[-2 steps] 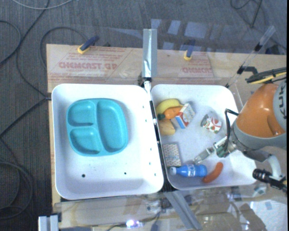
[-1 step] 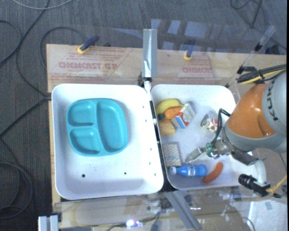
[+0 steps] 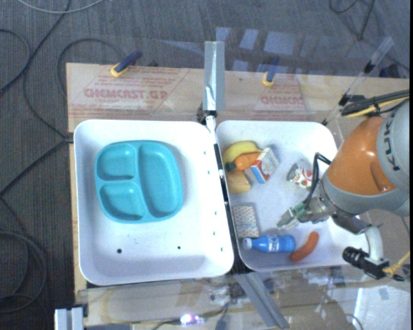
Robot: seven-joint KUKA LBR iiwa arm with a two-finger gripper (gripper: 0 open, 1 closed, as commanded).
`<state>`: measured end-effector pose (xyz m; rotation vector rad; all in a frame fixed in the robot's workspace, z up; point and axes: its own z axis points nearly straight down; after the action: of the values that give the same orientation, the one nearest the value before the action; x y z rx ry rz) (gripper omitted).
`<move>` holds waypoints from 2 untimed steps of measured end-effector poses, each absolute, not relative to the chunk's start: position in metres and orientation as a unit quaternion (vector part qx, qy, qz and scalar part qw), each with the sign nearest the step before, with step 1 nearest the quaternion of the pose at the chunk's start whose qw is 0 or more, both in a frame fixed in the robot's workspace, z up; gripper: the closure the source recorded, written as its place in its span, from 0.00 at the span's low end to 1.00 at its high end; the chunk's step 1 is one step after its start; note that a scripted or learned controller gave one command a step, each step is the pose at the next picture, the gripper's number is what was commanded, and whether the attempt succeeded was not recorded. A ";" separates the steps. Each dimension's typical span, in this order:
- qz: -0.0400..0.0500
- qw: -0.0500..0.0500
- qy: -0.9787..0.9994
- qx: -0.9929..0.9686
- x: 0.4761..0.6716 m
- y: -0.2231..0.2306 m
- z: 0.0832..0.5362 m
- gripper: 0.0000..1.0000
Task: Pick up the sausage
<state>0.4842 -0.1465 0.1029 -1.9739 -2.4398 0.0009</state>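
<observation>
Sausage: the sausage [image 3: 304, 247] lies in the right bin [image 3: 323, 133], near that bin's front edge and toward its front right corner, tilted with one end pointing up-right.

Camera view, neighbours: I see a blue bottle [image 3: 270, 243] lying on its side just left of the sausage, close to it at the cap end; whether they touch I cannot tell. A checked pad [image 3: 246, 219] sits just behind the bottle.

Camera view, rest of right bin: a banana [image 3: 239, 149], an orange carrot-like piece [image 3: 246, 161], a small carton [image 3: 263, 166] and a pale potato-like piece [image 3: 238, 182] crowd the back left corner. A crumpled red-and-white packet [image 3: 301, 175] lies nearer the middle.

Camera view, left bin: the left bin [image 3: 89, 249] carries a blue divided plate [image 3: 140, 180].

Jaws: the jaws [image 3: 289, 218] hang over the right bin, just behind and a little left of the sausage. How far apart they stand I cannot tell, and I see nothing held.

Why so placed: my reading is that the arm [image 3: 361, 174] reaches in from the right bin's right side to line up above the sausage.

Next move, as I judge it: shift toward the front edge, then descend clear of the bottle.
</observation>
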 end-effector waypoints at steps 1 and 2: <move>0.000 0.002 -0.777 -0.629 0.484 -0.147 0.103 0.00; -0.003 -0.004 -0.774 -0.633 0.488 -0.198 0.090 0.00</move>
<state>0.4879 -0.1979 0.0904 -1.9932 -2.4385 -0.0097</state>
